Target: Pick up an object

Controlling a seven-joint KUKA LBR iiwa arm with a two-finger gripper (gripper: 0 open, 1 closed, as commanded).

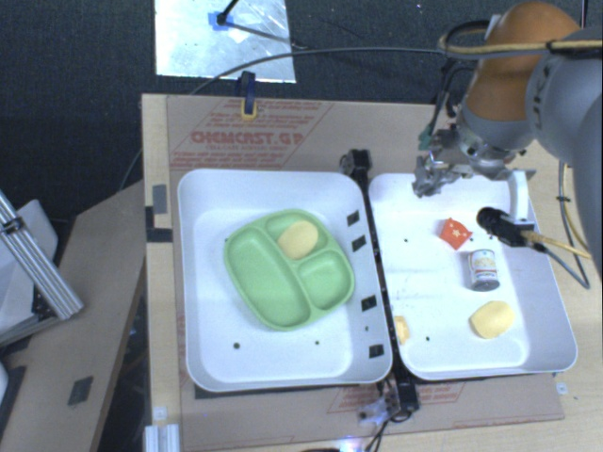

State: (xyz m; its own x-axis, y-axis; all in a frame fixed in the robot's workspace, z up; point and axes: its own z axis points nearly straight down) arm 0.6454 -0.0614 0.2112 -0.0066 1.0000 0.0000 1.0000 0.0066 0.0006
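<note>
From my seat: right bin (pixel 556 342) has the targets, left bin (pixel 203 252) holds a green tray (pixel 273 290). Gripper (pixel 429 185) hovers at the right bin's far-left corner, can't tell its state. Risk: clipping the wall, or the small can (pixel 483 269) rolling away. Red packet (pixel 454 233) nearby. Board reads roughly "CHEMCAST"; can label's unreadable.

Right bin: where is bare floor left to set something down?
Free: the right bin's left-centre floor, between the divider and the small can. Crowded: its right side, with orange block, can and yellow lump; the end effector hangs over the top-left corner.
</note>
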